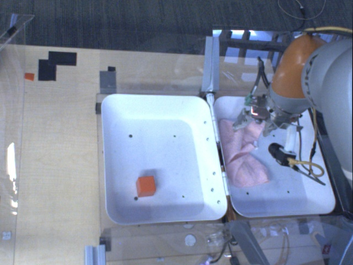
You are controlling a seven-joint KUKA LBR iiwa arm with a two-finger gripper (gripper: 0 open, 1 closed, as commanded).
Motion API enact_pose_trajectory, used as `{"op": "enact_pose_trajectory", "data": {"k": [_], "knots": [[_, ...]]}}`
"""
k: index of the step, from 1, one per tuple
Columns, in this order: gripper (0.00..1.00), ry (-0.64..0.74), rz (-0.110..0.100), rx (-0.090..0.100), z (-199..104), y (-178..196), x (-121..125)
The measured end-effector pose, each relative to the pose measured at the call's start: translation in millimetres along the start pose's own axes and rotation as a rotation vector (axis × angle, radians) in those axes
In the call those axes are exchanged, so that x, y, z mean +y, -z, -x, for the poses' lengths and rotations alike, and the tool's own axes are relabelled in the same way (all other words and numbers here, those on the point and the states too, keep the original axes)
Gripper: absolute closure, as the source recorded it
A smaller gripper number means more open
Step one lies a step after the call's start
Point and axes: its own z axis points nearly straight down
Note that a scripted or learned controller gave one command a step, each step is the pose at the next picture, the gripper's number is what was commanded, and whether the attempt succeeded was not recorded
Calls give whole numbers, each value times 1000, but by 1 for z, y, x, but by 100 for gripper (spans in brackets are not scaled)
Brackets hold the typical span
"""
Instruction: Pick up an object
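My gripper (255, 127) sits low over the pink cloth (242, 153) in the right bin (309, 200), its two fingers spread apart and straddling the upper end of the fabric — open, with nothing lifted between them. I judge the pick as not yet made: the cloth lies crumpled along the left side of that bin, flat on the floor, and the fingertips look to be at or just above its folds, though I can't tell whether they touch. What's left, as I read it, is to close on a fold and raise it clear. Further out, the left bin (118, 148) holds a small orange block (146, 186) near its front — well apart from the arm and untouched.
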Motion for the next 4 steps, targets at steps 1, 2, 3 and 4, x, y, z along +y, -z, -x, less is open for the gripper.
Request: {"op": "enact_pose_trajectory", "data": {"k": [1, 2, 3, 4], "knots": [[0, 52, 5, 1, -56, 62, -4], [0, 132, 0, -1, 23, 29, 8], [0, 175, 9, 0, 8, -35, 21], [100, 177, 17, 2, 6, -22, 23]]}}
